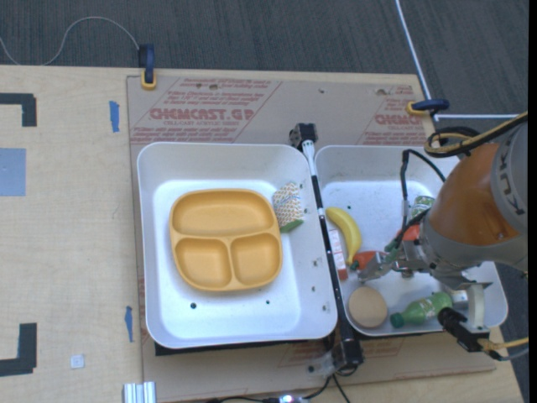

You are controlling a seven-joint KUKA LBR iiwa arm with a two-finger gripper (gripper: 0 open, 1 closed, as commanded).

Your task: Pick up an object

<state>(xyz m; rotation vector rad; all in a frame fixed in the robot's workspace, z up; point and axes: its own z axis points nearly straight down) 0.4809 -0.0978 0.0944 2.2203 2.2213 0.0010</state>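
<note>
I see the gripper [388, 263] low in the right bin [369, 162]; jaw state indeterminate. Banana [346, 229], round tan object [367, 307] and green bottle [422, 309] crowd it.

This is a robotics lab. A plywood table [59, 225] stands on dark grey carpet [252, 15], and printed cardboard [210, 107] is fixed to it at 12 o'clock by 2 clamps [148, 65]. Blue tape marks [114, 116] and black corner marks [21, 107] sit at 9 o'clock. 2 white bins [159, 250] lie side by side at the centre, and a KUKA arm [478, 208] with cables [457, 141] reaches in from 3 o'clock.
</note>
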